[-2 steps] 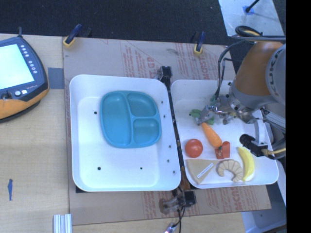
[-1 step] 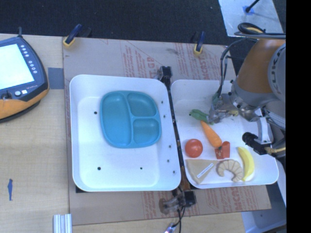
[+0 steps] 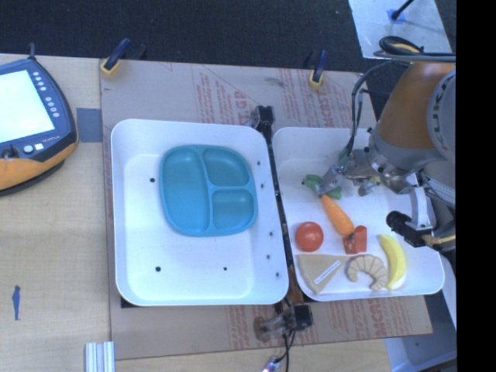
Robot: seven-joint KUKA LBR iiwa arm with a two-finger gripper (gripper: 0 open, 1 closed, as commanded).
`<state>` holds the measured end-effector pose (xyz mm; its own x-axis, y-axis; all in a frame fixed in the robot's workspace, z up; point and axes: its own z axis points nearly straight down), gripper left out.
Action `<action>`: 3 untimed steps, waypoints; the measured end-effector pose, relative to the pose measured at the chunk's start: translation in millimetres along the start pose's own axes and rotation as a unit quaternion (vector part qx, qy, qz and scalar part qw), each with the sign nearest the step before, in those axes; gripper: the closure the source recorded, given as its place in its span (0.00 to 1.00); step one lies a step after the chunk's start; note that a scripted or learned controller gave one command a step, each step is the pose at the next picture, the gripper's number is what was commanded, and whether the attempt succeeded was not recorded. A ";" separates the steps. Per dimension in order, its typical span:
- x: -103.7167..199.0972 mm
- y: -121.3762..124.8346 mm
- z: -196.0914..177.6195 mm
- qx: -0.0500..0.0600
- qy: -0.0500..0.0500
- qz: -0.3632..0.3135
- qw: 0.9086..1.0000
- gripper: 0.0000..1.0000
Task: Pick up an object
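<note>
The toy foods lie in the right bin (image 3: 288,142): a carrot (image 3: 337,215) with green leaves at its upper left end, a tomato (image 3: 308,236) below it, a small red piece (image 3: 356,240), a banana (image 3: 394,260), a croissant (image 3: 368,269) and a sandwich wedge (image 3: 320,272) along the near wall. The gripper (image 3: 339,176) hangs over the carrot's leafy end; whether it is open or closed cannot be told, and nothing is visibly held. The left bin (image 3: 124,208) holds a blue divided plate (image 3: 208,189). Both bins sit on brown cardboard (image 3: 194,91) clamped to a pale wooden bench (image 3: 46,246). A teach pendant (image 3: 31,126) rests at far left. Beyond the bench is dark carpet (image 3: 194,14).
</note>
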<state>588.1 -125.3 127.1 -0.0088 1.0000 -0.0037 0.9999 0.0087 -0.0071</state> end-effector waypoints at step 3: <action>21.9 30.4 25.1 -0.003 -0.001 0.000 1.000 0.00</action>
<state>618.2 -103.2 101.7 -0.0086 0.9999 -0.0058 1.0000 0.0086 -0.0003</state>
